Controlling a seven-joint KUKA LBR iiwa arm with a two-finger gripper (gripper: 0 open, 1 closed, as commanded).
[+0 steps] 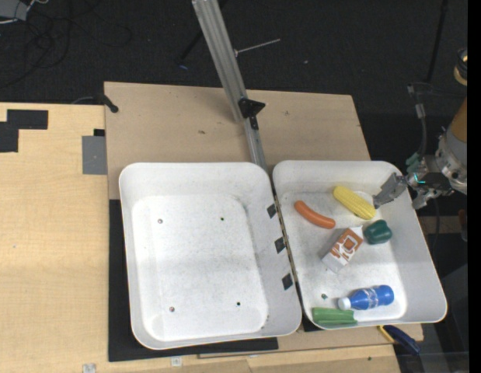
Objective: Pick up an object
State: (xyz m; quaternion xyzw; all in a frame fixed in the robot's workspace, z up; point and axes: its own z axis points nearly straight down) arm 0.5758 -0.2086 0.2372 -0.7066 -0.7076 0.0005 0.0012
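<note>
The right bin (415, 231) holds a yellow corn cob (354, 201), an orange-red sausage (314, 214), a dark green lump (377, 231), a small white and orange carton (343, 249), a blue bottle (370, 298) and a flat green piece (333, 315). My gripper (405, 191) hangs over the bin's upper right rim, just right of the corn cob. It is open, its fingers spread with nothing between them.
The left bin (147, 185) lies beside the right one, joined by black clips. A slanted aluminium rail (224, 61) rises behind the bins. The wooden bench top extends to the left.
</note>
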